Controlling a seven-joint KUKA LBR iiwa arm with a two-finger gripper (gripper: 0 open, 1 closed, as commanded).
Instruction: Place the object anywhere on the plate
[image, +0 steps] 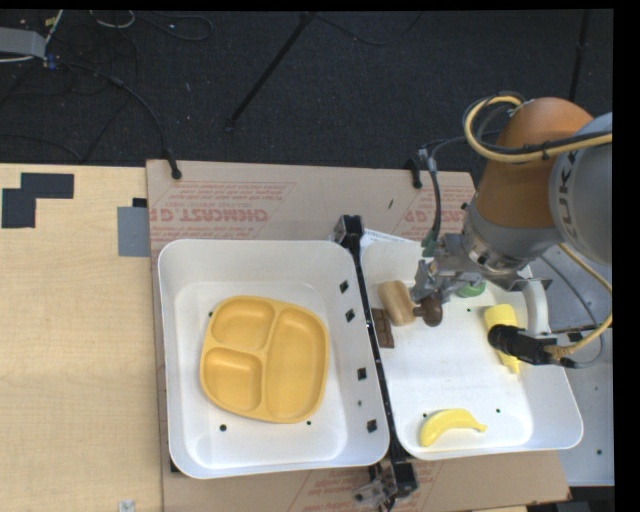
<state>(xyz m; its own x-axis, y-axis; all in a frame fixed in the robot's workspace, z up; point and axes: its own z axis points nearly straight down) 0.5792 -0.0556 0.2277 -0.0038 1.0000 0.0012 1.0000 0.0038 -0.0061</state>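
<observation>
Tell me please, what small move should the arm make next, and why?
Probably it should close on the tan block and lift it. The gripper is low in the right bin, right beside that block, while the yellow plate waits in the left bin. Whether anything is grasped is unclear.
</observation>
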